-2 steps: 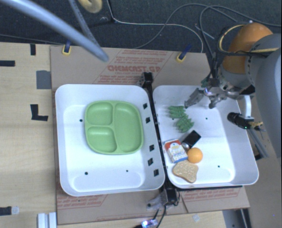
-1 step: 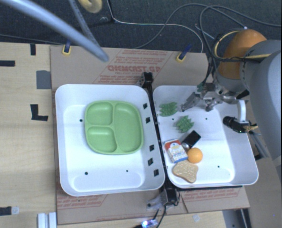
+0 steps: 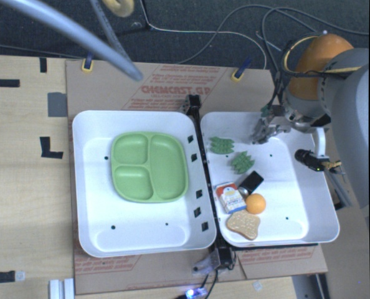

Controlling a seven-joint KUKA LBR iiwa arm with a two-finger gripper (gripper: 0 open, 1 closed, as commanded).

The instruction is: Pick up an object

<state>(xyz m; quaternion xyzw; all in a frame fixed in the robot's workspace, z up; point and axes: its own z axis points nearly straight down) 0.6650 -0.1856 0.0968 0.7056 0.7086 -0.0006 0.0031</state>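
Camera view: the candidate objects, two green leafy pieces (image 3: pixel 232 154), a black block (image 3: pixel 251 182), a small carton (image 3: pixel 231 198), an orange ball (image 3: pixel 255 203) and a tan cookie-like piece (image 3: pixel 243 225), all lie in the right bin (image 3: pixel 309 226), none lifted. The gripper (image 3: pixel 264 131) hangs over that bin's upper part, near the leafy pieces; its opening cannot be made out. Judged so, the pick is not yet made. A green divided plate (image 3: pixel 150 167) lies in the left bin (image 3: pixel 91 217).

Two white bins (image 3: pixel 88 185), one green plate (image 3: pixel 150 167), two green leafy pieces (image 3: pixel 222 145), one orange ball (image 3: pixel 255 203).
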